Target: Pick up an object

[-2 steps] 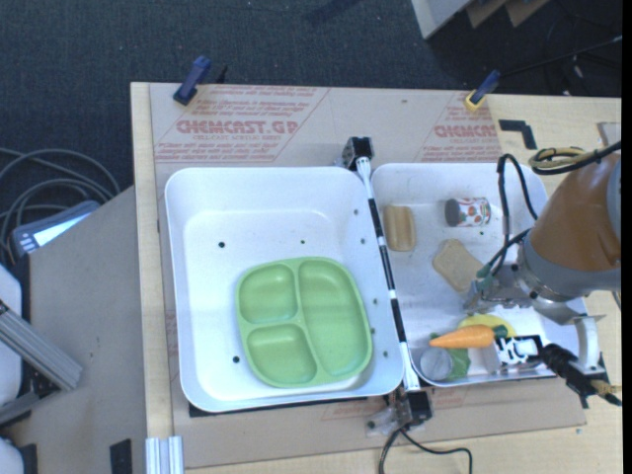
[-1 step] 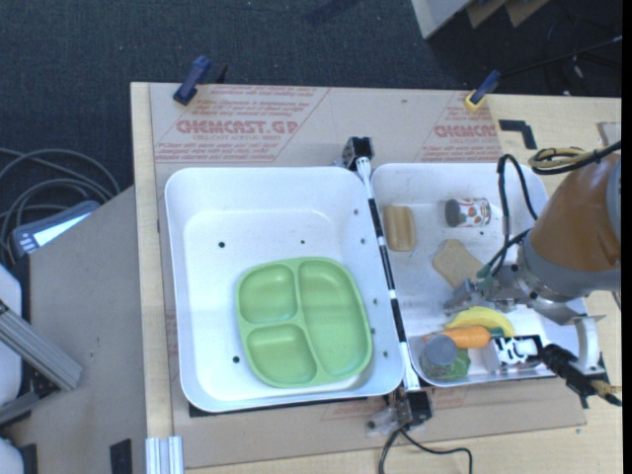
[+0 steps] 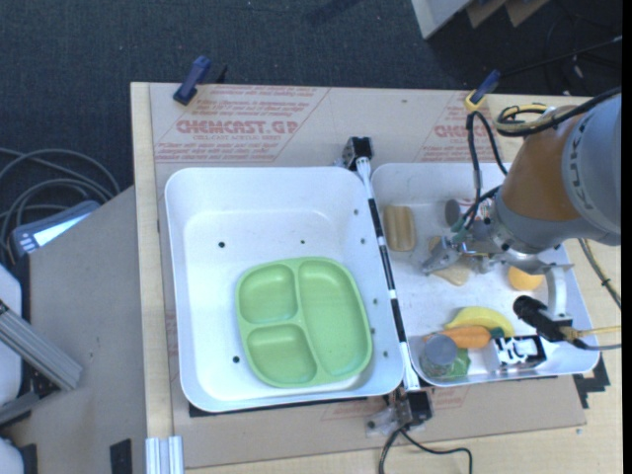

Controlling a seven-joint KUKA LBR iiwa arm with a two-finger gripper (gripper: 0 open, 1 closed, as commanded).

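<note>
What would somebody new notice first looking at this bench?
Probably the green divided plate lying alone in the left bin. Next, the grey and orange arm reaching into the crowded right bin, its end effector low beside a tan block. A banana and a carrot lie near that bin's front edge.

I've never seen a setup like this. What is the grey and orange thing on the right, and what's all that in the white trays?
That is a robot arm, seen from a camera fixed above the bench. At its end is a pincer, reaching down into the right bin. Near it lie a tan block, a banana, a carrot and an orange piece. The left bin holds a green divided plate. I cannot tell whether the pincer has grasped anything.
</note>
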